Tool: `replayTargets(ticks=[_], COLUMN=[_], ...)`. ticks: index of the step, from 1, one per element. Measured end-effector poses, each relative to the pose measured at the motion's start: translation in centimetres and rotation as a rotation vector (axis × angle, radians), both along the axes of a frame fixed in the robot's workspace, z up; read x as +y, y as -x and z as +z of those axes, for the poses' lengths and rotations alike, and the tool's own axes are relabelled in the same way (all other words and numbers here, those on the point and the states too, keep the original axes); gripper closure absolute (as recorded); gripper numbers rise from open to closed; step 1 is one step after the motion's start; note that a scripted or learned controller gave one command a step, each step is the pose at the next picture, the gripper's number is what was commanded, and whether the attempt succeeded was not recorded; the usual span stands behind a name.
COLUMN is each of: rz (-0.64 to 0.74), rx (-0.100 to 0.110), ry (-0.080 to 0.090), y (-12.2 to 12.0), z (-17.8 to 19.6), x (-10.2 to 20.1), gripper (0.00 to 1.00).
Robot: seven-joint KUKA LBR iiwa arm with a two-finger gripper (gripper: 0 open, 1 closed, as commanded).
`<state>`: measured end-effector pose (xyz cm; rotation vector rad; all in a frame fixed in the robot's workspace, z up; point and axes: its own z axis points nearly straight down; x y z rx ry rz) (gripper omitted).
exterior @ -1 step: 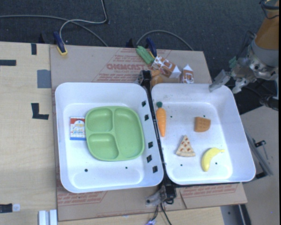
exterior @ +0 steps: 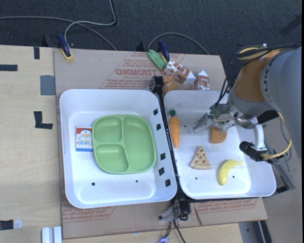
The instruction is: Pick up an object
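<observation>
My gripper hangs over the back part of the right bin, its fingers spread apart and open. A small orange-brown block lies right under it, between the fingertips, resting on the bin floor and not clamped. In the same bin, an orange carrot lies along the left wall. A pizza slice and a yellow banana sit nearer the front.
The left bin holds a green divided plate and a small printed card. Small cartons and a green clamp lie behind the bins. Cables run from the arm on the right.
</observation>
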<state>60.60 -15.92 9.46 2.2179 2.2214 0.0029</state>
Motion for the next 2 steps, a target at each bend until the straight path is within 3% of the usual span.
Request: replayTargets(ticks=[1,2], rz=[-0.001,-0.002], rx=[-0.015,-0.021], ry=[0.008,0.012], y=[8.3,8.2], z=[-0.4,0.8], x=[-0.3,-0.4], gripper=[0.00,1.00])
